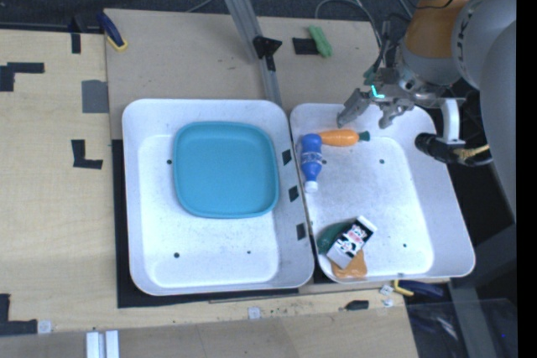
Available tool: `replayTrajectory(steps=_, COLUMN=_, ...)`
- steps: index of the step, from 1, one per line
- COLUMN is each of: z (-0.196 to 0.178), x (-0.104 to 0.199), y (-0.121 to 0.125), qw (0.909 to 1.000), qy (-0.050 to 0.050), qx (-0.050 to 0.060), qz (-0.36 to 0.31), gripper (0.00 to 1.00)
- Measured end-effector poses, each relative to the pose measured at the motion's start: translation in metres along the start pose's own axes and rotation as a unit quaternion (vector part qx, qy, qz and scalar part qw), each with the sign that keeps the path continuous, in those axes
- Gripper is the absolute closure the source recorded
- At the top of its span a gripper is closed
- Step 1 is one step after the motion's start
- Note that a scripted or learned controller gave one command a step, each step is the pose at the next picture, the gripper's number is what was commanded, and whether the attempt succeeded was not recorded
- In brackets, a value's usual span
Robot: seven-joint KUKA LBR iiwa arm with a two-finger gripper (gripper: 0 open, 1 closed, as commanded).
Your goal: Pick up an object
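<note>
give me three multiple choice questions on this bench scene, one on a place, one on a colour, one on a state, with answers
1. Where does the teal plate lie?
A. in the left bin
B. in the right bin
C. on the bare bench

2. What colour is the carrot beside the blue bottle?
A. purple
B. orange
C. white

3. How does the gripper stand?
A. shut on the bottle
B. shut on the carrot
C. open, above the right bin's far edge, holding nothing

Answers:
1. A, the plate sits inside the left bin.
2. B, the carrot is orange with a green tip.
3. C, the fingers spread apart over the right bin, with nothing between them.
</note>
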State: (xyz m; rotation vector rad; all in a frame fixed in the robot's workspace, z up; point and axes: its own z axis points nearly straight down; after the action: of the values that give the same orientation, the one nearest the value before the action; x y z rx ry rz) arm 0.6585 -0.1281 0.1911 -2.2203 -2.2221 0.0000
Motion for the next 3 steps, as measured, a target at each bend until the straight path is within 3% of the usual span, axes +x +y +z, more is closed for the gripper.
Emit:
replayTrajectory(steps=1, z=0.000, x=0.000, y=0.000, qw=1.0000, qy=0.000, qx=0.000, qz=0.000, gripper=0.00)
replayTrajectory(steps=3, z=0.097, x=-0.003, y=0.000, qw=1.0000, qy=0.000, qx=0.002, qz=0.000, gripper=0.00)
